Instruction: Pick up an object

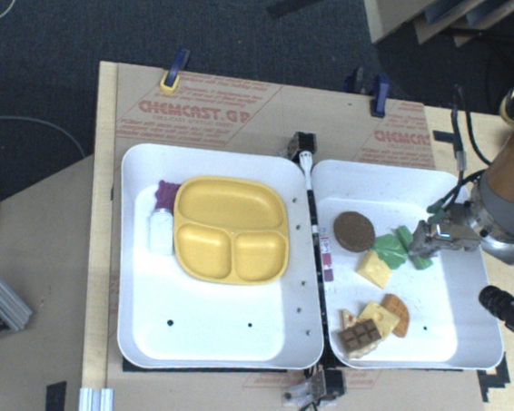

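Note:
My gripper (425,240) hangs low over the right bin (461,345), near its right wall, on the end of the grey and orange arm. Its tip is right at a green toy piece (392,249), touching or just above it; I cannot tell which. A round brown cookie (355,230) lies just left of the green piece. Below it sits a pale yellow wedge (375,270). Near the bin's front edge are a chocolate waffle piece (359,334), a yellow block (379,317) and an orange-brown bread piece (397,308).
The left bin (207,332) holds a yellow divided plate (232,229), with a purple item (165,194) and a white bottle (159,232) squeezed against its left side. A black divider (312,242) runs between the bins. Cables hang by the arm at the right.

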`<state>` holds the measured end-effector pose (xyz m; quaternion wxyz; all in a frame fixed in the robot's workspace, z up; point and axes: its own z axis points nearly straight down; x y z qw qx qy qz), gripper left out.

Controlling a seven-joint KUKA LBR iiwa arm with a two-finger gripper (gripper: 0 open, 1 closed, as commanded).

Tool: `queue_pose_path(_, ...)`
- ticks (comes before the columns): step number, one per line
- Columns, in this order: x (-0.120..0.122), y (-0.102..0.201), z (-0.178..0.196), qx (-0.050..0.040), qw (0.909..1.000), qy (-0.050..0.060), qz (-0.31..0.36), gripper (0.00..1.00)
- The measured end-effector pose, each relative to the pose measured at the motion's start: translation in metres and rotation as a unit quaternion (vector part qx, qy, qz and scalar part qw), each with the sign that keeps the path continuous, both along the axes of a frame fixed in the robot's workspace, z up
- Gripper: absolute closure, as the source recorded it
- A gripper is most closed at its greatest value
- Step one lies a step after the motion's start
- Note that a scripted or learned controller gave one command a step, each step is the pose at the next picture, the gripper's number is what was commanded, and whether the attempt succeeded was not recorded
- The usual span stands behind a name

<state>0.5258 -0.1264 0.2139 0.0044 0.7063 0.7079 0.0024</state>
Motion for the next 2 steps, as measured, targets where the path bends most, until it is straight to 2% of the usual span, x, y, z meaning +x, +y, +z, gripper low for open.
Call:
queue_pose_path(1,0.001,0.0,0.012,0.0004,1.0,0.002,0.0,1.0)
queue_pose_path(2,0.046,0.029,0.021,0.0007,1.0,0.001,0.001,1.0)
